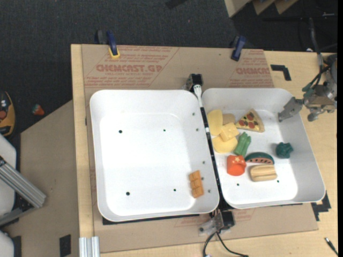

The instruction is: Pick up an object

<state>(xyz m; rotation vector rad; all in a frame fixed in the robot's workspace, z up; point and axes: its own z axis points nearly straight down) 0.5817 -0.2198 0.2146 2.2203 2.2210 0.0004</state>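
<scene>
Toy food is what the task turns on, and nearly all of it sits bunched in the right bin (305,170), below and to the left of the gripper (292,110). From the fingers, the pizza slice (250,121) is the nearest piece, just to their left; the green broccoli-like piece (284,150) lies below them, and the watermelon slice (260,158), the bread roll (263,172) and the red tomato-like piece (236,165) lie further down and left. The yellow cheese pieces (221,130) and a green vegetable (243,143) crowd against the bin's inner wall — probably where tumbling left them, since several touch or overlap. One orange waffle-like piece (196,183) lies alone in the left bin (107,111), well apart from the fingers.

The gripper hangs over the right bin's upper right corner with nothing between its fingers; whether they stand apart or together I cannot tell, as the end is small and grey against the rim. It looks poised above the pile — not yet at any piece.

Red lettering on the brown board (80,143) under the bins reads "CHEMCAST GP", repeated near the far edge.
</scene>
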